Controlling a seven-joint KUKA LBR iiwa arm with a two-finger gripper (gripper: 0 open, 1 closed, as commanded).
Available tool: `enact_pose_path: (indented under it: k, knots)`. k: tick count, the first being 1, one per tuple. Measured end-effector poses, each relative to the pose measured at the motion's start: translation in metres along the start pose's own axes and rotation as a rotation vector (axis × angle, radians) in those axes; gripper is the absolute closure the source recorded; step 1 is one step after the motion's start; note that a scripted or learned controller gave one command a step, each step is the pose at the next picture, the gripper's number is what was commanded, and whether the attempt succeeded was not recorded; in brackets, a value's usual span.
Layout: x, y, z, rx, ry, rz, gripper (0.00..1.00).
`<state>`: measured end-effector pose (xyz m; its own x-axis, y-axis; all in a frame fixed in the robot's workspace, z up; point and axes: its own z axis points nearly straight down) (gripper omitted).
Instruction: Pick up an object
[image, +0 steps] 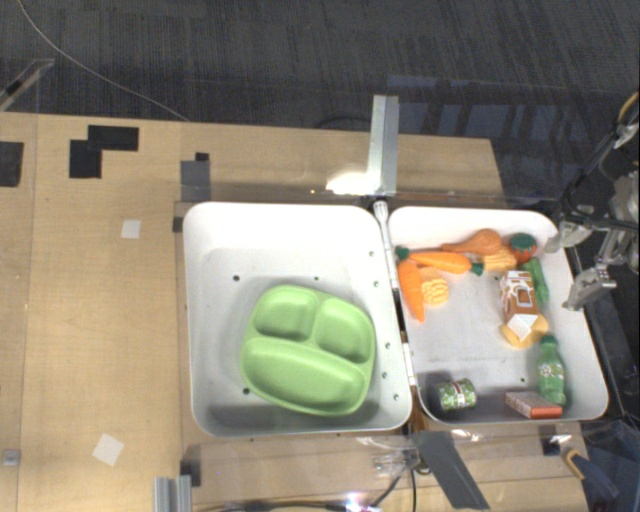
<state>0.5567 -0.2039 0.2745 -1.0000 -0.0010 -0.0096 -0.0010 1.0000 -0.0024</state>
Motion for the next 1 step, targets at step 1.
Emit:
enact_pose_path:
  k: [1]
  knots:
    - [0.0138, 0.001, 0.1533, -0.004, 0.012, 0.096, 0.0]
